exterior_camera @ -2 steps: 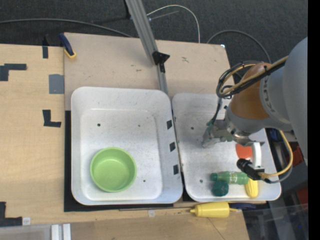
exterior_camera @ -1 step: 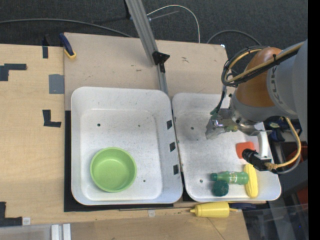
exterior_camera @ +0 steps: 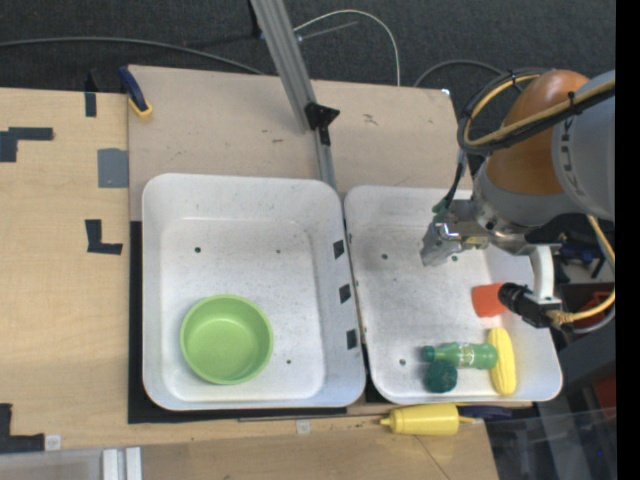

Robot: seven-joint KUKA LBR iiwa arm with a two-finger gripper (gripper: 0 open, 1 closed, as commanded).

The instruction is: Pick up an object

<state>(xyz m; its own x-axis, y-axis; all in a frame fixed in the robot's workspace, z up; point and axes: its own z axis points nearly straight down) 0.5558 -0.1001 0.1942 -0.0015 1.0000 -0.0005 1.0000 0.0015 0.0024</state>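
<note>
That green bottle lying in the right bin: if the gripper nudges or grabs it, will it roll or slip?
The green bottle lies on its side, so a sideways nudge would probably roll it. The yellow object sits against its end and a dark green piece close beside it, which may block rolling. It looks like smooth plastic, likely light and somewhat slippery.

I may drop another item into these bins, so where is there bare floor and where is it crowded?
Left bin: free across its far half and near right, beside the green bowl. Right bin: bare along the divider side, left of the gripper. Crowded at its near right corner: green bottle, yellow object, orange block.
</note>
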